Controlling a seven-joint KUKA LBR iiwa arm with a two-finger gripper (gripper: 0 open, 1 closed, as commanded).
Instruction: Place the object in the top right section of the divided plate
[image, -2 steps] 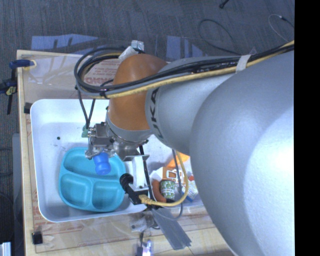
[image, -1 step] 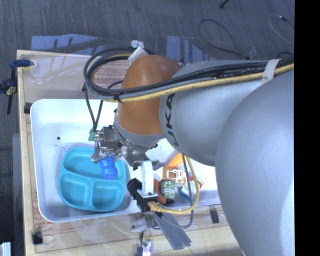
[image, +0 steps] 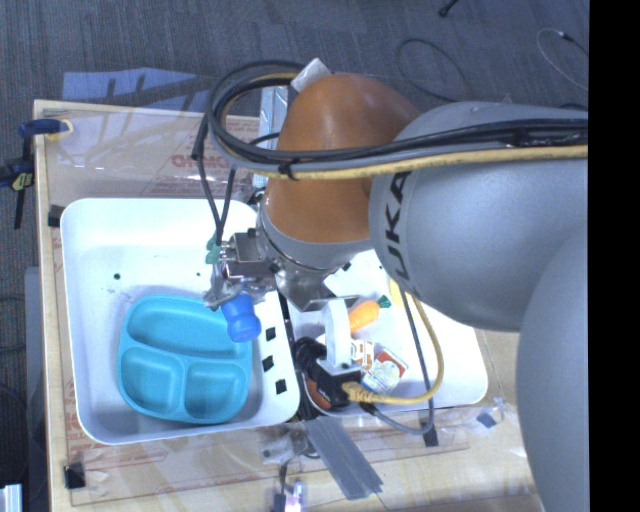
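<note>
A light blue divided plate (image: 130, 345) lies in the left bin (image: 90, 260), near its front. My gripper (image: 236, 300) hangs from the orange and grey wrist over the plate's upper right edge. A small, darker blue cylinder-shaped object (image: 241, 323) sits between its fingertips, just above the plate's rim next to the wall between the bins. The arm's bulk hides the far right part of the left bin and much of the right bin.
The right bin (image: 465, 375) holds an orange carrot-like piece (image: 366, 312), a white bottle-like item (image: 337, 338), a red-and-white packet (image: 382, 368) and a dark round thing (image: 318, 386). A yellow cable (image: 425, 385) loops over it. Black-marked wall (image: 275, 360) divides the bins.
</note>
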